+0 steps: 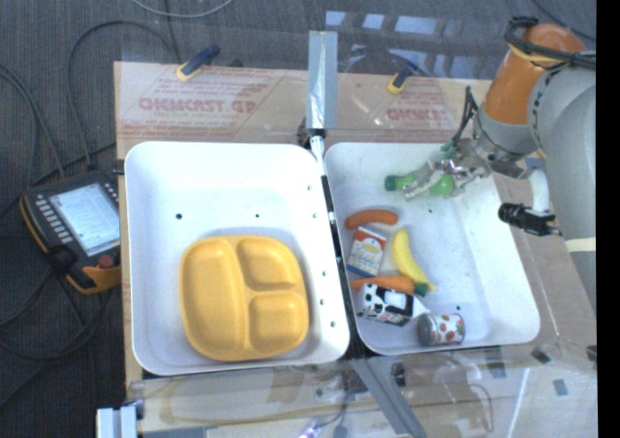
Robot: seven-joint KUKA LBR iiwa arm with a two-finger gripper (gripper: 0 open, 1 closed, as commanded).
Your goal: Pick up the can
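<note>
Small silver can with red-spotted label [442, 328] lies on side at near edge of right white bin [504, 276], long axis left-right. Tool [441, 176] at bin's far end, well apart; grip state cannot be told.

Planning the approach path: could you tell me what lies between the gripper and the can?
In the camera view, bare white bin floor lies between gripper and can.

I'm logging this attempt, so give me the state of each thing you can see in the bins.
can: lying on its side, right bin's near corner, untouched
banana: lying flat
yellow tray: right side up in the left bin
claw: low over the right bin's far end, beside a green item
</note>
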